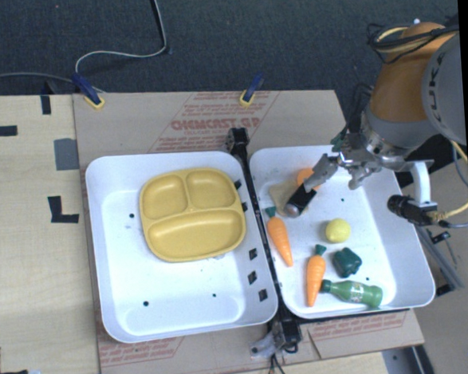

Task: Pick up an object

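Two white bins sit side by side on the desk; my jaws (294,205) hang low in the right bin (404,270), near a small orange carrot (279,240), their state impossible to tell.

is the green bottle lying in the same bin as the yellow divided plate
No, the green bottle lies in the right bin beside a carrot, while the yellow divided plate sits in the left bin.

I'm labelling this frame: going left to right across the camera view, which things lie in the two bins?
Yellow divided plate → long carrot → short carrot → yellow ball → green bottle.
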`<state>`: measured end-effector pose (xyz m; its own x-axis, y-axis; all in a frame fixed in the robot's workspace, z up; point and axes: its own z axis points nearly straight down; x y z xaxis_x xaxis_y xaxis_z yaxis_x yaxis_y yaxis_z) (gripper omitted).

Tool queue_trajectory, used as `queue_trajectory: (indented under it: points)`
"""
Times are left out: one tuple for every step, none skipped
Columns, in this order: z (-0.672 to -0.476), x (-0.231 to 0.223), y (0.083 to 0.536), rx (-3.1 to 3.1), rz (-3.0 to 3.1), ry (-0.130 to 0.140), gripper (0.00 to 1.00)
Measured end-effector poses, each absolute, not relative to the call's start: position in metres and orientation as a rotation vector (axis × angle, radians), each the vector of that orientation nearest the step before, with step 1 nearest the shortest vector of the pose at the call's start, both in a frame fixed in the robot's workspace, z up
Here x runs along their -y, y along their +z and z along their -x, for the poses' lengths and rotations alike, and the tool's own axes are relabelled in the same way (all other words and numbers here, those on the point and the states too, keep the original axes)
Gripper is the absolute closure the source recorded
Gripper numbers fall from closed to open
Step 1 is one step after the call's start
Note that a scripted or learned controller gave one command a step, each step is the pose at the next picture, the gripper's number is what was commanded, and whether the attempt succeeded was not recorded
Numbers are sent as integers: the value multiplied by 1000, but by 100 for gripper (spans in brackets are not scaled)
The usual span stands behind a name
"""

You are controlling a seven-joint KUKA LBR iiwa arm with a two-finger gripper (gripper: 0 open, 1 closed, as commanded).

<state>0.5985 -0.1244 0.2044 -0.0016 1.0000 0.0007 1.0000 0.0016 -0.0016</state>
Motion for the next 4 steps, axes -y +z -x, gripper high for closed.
queue_trajectory:
  points:
    - [-608,105,98,2221,2218,4,0]
    - [-608,105,108,2220,2218,3,100]
    - [-566,76,230,2224,2220,-1,100]
    - [-538,100,255,2222,2220,1,100]
